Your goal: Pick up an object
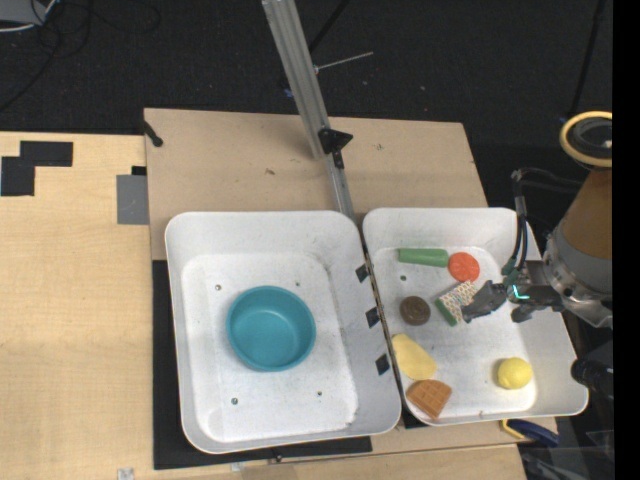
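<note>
Nearest us in the right white plastic bin [560, 400] we list a brown waffle-like square [429, 398], a round yellow lemon [514, 373] and a pale yellow wedge [412, 356]. Farther: a dark brown disc [415, 311], a patterned card [458, 299], a red ball [463, 266], a green stick [423, 257]. The black two-finger gripper [482, 302] touches the card; we cannot tell its finger state. The left bin [190, 258] holds a teal bowl [270, 328].

A dark floor [180, 38] strewn with cables [40, 8] is seen at the top. A pale wooden benchtop [70, 298] lies at the left, and a tan board [400, 163] is crossed by a slanting aluminium rail [300, 68].
</note>
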Robot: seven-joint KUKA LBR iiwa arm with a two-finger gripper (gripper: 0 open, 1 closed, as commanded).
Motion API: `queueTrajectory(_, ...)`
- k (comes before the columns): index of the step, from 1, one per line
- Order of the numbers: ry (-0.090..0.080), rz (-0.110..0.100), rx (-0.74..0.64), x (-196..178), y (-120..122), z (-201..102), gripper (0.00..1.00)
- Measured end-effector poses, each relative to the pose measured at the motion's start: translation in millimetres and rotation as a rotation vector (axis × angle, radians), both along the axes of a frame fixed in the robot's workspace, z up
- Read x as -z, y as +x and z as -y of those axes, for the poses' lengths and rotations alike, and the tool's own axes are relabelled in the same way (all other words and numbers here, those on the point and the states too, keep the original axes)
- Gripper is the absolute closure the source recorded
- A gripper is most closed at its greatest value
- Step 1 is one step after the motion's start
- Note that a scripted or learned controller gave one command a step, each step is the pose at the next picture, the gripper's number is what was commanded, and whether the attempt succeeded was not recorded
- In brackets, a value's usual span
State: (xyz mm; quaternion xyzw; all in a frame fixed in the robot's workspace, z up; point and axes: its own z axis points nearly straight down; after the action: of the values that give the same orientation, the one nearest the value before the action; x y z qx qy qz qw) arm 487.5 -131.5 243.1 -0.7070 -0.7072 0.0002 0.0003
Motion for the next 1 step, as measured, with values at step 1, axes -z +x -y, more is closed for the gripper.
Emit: queueTrajectory(1, 0.000, 0.000, 0.000, 0.0, 0.0, 0.0, 0.00)
